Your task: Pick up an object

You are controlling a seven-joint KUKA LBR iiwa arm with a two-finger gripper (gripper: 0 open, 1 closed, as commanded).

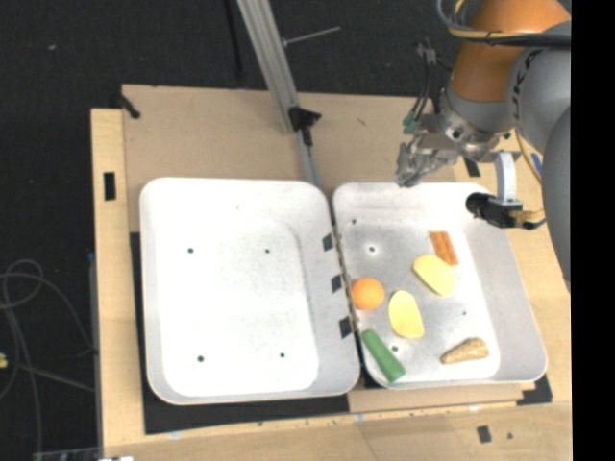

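A: Start at the near edge. What lies in the right bin (509,286)?

B: Closest to us, a green stick-shaped piece (382,355) lies slanted at the bin's near left corner, hard against the rim. Just to its right, near the front wall, there is a tan wedge (465,351) with a rough, crusty look.

A: And a little farther in?

B: A pale yellow oval piece (405,315), smooth and lying flat. Just beside it on the left sits a small orange ball (366,294), close to the divide between the bins; I cannot tell whether the two touch. Beyond them lies a second yellow piece (434,276), more angular, and at its far edge a short orange-brown stick (443,247), nearly upright in the picture.

A: The left bin (231,286)?

B: White, speckled, with a few dark dots on its floor.

A: Where is the arm?

B: The gripper (411,173) hangs over the right bin's far rim, well apart from all six pieces. Nothing sits between its fingers, but whether they are spread or pressed together I cannot tell. Above it is the orange band (500,46).
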